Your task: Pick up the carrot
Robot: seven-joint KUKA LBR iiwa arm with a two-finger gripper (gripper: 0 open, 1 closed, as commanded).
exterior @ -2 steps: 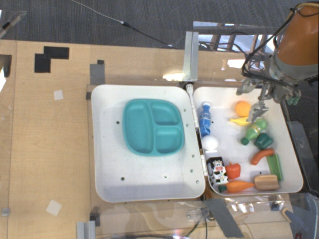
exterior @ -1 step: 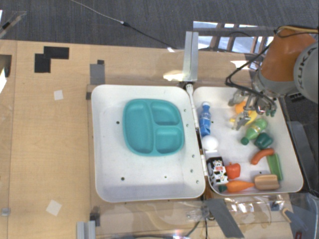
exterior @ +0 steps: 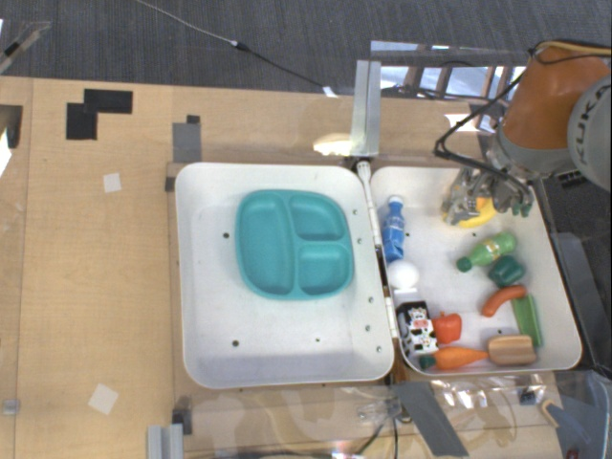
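The carrot (exterior: 460, 357) is orange with a green end and lies along the front wall of the right bin (exterior: 435, 299), pointing left to right. My gripper (exterior: 475, 199) hangs at the back of that bin, far from the carrot. It is right over a yellow banana-like piece (exterior: 475, 217), which pokes out beneath it. The orange-banded wrist (exterior: 545, 103) rises behind it to the right.
Around the carrot are a tan block (exterior: 512, 349), a black-and-white carton (exterior: 416, 325) and a small red-orange piece (exterior: 448, 328). A blue bottle (exterior: 393, 228), white ball (exterior: 404, 276), green bottle (exterior: 488, 251), dark green vegetable (exterior: 507, 272), red chili (exterior: 502, 300) and cucumber (exterior: 527, 319) also lie there. The left bin (exterior: 215, 333) holds a teal divided plate (exterior: 293, 243).
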